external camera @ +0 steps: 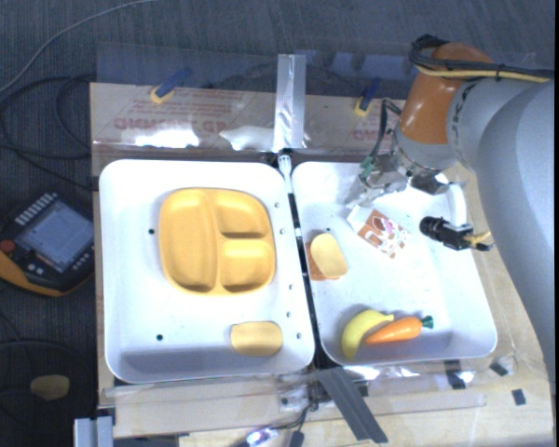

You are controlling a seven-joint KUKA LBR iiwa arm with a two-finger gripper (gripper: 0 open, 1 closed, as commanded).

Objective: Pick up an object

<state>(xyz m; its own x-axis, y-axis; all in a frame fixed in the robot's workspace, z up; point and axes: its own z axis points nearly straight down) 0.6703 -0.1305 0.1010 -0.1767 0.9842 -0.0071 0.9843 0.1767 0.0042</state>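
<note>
White right bin (466,296) holds our candidates — carrot (394,330) against banana (361,329) at the near wall, packet (384,232) just beside the gripper (377,181) hovering at the far corner; we can't tell its finger state, nothing visibly held.

Bright, even overhead light washes both white bins (121,343) almost to blown-out white, with glare on the clear plastic sheet (205,119) along the desk's far edge. Shadows are faint and soft; the picture is slightly grainy and soft overall.
</note>
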